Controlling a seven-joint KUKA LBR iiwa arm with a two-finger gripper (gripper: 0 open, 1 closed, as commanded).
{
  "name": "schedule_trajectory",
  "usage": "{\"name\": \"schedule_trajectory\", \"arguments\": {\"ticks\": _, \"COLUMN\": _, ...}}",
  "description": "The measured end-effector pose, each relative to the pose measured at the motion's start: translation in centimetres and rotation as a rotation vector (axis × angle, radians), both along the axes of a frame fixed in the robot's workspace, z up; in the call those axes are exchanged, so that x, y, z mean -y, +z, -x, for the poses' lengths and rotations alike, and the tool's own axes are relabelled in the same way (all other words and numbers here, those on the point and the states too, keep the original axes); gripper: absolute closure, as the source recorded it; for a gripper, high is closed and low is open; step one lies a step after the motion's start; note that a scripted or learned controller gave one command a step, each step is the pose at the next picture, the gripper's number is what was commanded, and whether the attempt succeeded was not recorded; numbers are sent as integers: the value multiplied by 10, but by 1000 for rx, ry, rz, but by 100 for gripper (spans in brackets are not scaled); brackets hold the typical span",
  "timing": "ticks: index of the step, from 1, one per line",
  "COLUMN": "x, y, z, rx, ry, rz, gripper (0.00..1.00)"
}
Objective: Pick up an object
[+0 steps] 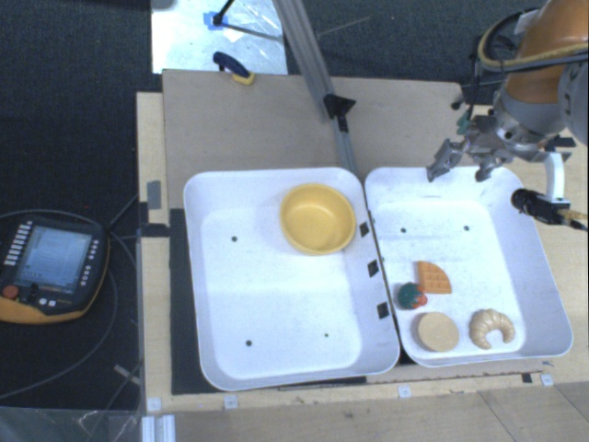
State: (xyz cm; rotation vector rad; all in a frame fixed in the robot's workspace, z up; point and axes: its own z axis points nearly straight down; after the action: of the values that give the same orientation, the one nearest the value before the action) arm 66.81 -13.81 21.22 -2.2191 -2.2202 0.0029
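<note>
The gripper [458,166] hangs spread and bare over the far rim of the right bin [543,247], its two fingers apart with nothing between them. The things it could take lie well apart from it, clustered at the near end of that bin: a croissant [491,327] nearest the right wall, a round tan biscuit [435,331] just beside it, a small green and red vegetable piece [410,295] touching or almost touching the biscuit's far side, and an orange waffle wedge [433,277] just beyond. A yellow bowl [317,217] sits alone in the far right corner of the left bin [230,339]. Both bins rest on the table [258,118], and a teach pendant [46,267] lies off to the left. By my reading this is the approach step, with no target yet committed. The next move calls for carrying the arm toward the near end, centring over one piece with room for both fingers, then descending; the croissant looks the freest.
</note>
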Motion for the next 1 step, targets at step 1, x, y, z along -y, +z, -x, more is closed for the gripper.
{"name": "schedule_trajectory", "arguments": {"ticks": 1, "x": 9, "y": -47, "z": -4, "rx": 2, "ry": -1, "rz": 1, "gripper": 0}}
